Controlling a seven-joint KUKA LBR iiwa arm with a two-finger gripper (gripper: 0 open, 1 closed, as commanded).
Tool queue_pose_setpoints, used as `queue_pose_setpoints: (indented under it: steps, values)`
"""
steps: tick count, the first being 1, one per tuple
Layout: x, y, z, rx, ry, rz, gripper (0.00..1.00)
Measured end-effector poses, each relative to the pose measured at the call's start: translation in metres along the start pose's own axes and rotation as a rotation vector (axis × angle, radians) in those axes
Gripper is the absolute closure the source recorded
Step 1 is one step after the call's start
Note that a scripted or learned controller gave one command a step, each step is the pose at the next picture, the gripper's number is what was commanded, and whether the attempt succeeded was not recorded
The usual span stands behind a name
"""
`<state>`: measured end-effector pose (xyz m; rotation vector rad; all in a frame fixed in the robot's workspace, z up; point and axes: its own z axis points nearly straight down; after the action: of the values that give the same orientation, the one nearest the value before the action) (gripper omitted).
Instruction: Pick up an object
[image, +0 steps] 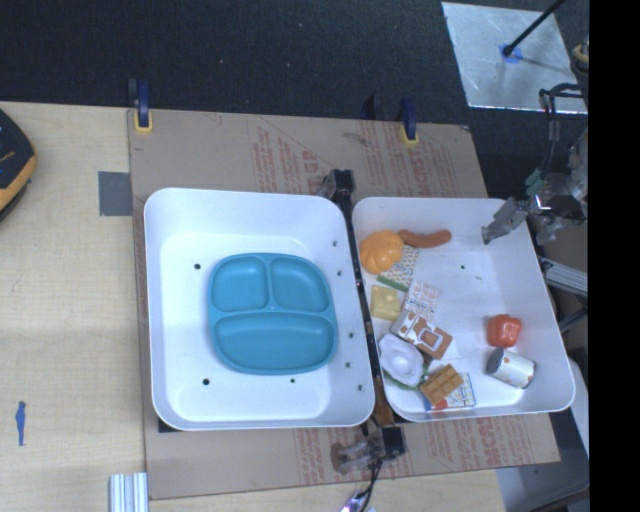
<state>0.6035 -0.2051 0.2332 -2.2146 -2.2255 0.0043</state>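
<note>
Two shallow white plastic bins sit side by side on a brown cardboard sheet (300, 150) laid over the pale wooden tabletop (60, 300). The left bin (170, 230) holds a blue three-compartment plastic tray (272, 311), lying flat near its middle.

The right bin (470, 290) carries a scatter of small things, mostly along its left side. An orange round toy fruit (381, 251) lies near the upper left corner, with a reddish-brown toy sausage (426, 238) just beside it to the right. Below them are a small yellow square block (386, 302), a red-and-white printed carton (419, 322), a white rounded cup-like piece (401, 360) and a brown-and-white flat packet (446, 387). Toward the lower right lie a red toy pepper (505, 329) and a white cylinder with a dark end (511, 368), close together.

The gripper (497, 225) hangs at the bin's upper right rim, well apart from every object. Whether its tips are spread or pressed together cannot be told; nothing shows between them.
</note>
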Motion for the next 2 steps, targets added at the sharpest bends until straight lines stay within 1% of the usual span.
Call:
queue_pose_setpoints:
  steps: [1,2]
  values:
    - [0.073,-0.029,0.085,0.005,0.002,-0.003,0.0]
    - [0.111,-0.037,0.141,-0.006,-0.002,-0.001,0.0]
